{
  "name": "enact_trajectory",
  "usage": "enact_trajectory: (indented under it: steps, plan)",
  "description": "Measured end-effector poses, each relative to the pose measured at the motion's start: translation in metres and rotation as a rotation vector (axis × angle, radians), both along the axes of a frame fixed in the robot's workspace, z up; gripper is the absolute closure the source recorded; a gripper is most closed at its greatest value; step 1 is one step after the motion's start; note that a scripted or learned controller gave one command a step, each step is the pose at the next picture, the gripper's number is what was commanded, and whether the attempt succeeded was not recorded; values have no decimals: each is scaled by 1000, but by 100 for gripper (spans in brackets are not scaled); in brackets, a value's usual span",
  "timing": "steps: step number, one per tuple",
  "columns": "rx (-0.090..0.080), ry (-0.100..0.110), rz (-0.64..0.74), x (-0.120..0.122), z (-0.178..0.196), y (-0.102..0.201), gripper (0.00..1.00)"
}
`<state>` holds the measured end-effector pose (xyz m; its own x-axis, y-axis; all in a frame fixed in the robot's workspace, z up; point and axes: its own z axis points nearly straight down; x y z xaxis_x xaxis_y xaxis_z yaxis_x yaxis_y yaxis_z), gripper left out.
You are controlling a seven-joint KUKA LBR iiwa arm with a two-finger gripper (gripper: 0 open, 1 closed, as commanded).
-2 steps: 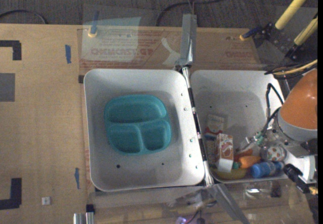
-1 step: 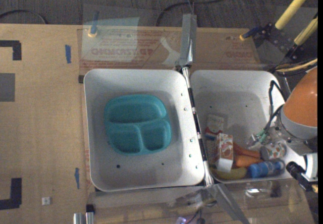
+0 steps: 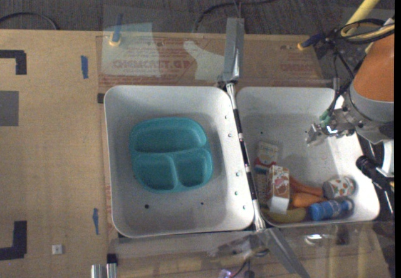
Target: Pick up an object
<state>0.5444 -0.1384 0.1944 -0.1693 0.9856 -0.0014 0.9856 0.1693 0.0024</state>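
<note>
Right bin [image 3: 285, 102], near edge: blue bottle [image 3: 331, 209], lying on its side, cap end toward the bin's middle; just behind it a small round can [image 3: 339, 187] with a red and white patterned label, tilted. Beside these, an orange carrot-shaped piece [image 3: 307, 190] lying flat, its tip toward the can, and a yellow banana-shaped piece [image 3: 287, 215] along the front wall. Against the left wall, a small carton [image 3: 279, 185] with a red and white printed face, and behind it a second, paler carton [image 3: 266, 155]; the two touch or nearly so.

Farther back, over the same bin's right half: gripper [image 3: 318, 133], metallic, with a green spot, hanging from the grey arm [image 3: 374, 104] with its orange band. Whether its fingers are spread or closed cannot be told; nothing is seen between them.

Left bin [image 3: 169, 104]: one teal divided tray [image 3: 170, 153], three compartments, lying flat at the middle.
</note>
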Motion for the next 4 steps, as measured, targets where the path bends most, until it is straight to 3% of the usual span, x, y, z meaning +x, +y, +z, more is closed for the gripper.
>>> enact_trajectory:
  steps: [1, 2, 3, 4]
  plan:
    - [-2, -3, 2, 1, 10, 0, 100]
    - [-1, 0, -30, 54, 67, 8, 100]
    - [0, 0, -28, 54, 66, 9, 0]
    - [1, 2, 11, 2, -65, -42, 0]
